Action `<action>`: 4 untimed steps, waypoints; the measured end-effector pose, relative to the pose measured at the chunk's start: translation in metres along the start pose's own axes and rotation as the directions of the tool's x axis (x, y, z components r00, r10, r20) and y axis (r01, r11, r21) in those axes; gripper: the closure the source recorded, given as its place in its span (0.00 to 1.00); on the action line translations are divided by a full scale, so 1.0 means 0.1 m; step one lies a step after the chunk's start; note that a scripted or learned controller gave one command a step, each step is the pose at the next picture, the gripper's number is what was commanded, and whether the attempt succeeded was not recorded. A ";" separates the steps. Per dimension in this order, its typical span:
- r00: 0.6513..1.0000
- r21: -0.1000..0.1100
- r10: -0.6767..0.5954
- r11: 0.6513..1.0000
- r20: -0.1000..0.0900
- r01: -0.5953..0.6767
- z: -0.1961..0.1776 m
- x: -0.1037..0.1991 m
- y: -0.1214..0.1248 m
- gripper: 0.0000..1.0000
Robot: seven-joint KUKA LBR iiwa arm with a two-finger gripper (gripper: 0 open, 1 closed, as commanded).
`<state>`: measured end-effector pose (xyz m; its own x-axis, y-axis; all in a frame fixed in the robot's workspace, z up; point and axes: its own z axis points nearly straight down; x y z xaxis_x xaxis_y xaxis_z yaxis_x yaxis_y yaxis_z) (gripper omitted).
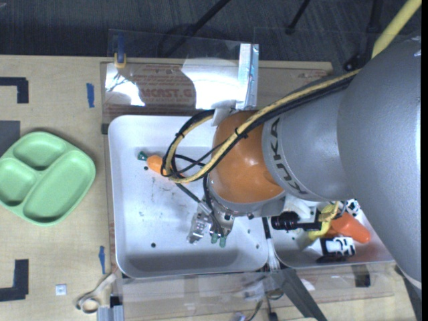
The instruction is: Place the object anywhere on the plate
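Grey and bulky, with an orange band, KUKA arm [348,119] reaching over from the right and covering much of the scene above the jaws. Below the jaws, left white bin [134,246]; off to their right, second bin [374,256] holding a black-and-white toy with an orange cone shape [348,229]. Far to the left of the jaws, well apart on the wooden bench [53,79], green divided plate [43,176] with three compartments. Low over the left bin floor, gripper [207,229], metallic, with green-tipped parts; jaw opening too cluttered to tell, and nothing clearly seen between them. Up and to the left of the jaws, near the bin's left part and partly behind the cables, toy carrot [154,164]: small, orange, green stub at its left end. Likely light, stiff plastic, smooth and a bit slippery, tapered; best pinched across the thicker orange middle, not the green tip.
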<state>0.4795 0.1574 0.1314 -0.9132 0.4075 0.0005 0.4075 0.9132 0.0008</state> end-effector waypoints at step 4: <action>0.988 0.000 0.151 0.988 0.000 -0.151 0.31 0.12 0.50 1.00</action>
<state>0.4893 0.2081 0.1004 -0.8410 0.5410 0.0005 0.5410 0.8410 0.0009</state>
